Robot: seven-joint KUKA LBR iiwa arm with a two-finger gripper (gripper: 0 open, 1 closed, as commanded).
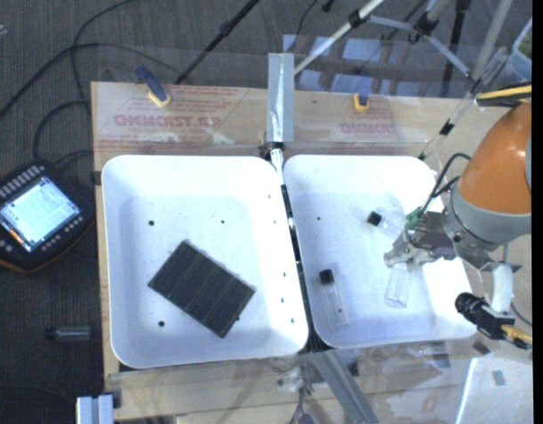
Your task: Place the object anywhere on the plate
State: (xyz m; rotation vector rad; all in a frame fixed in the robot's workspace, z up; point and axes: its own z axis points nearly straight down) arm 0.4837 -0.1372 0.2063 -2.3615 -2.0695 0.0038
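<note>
The gripper (402, 256) hangs low over the right bin (359, 170), apparently closed on a clear vial (397, 285) though its grip is hard to confirm, well apart from the dark ridged plate (201, 287) waiting flat in the left bin (130, 184)

Bright, even overhead lighting. The white bins (200, 193) are nearly overexposed, with soft shadows along their walls. The image is slightly soft; clear vials (396, 285) are indistinct.
</note>
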